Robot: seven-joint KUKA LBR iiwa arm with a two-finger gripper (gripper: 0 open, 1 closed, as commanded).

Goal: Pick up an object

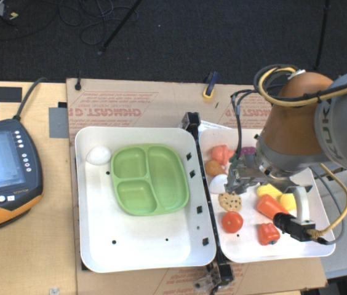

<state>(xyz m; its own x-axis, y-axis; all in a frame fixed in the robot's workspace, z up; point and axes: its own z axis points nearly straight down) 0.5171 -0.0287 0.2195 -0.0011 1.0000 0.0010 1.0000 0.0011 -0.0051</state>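
Claw [238, 186] lowered into right bin [309, 251], near its left wall, over toy food: cookie [229, 201] just below, tomato [232, 222] nearer front edge. Fingers' state impossible to tell. Green divided tray [149, 179] and white ball [98, 156] parked in left bin [136, 251], apparently as drop-off side.

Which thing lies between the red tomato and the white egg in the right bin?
In the camera view, the round tan cookie with dark chips lies between the white egg above it and the red tomato below it, just under the gripper.
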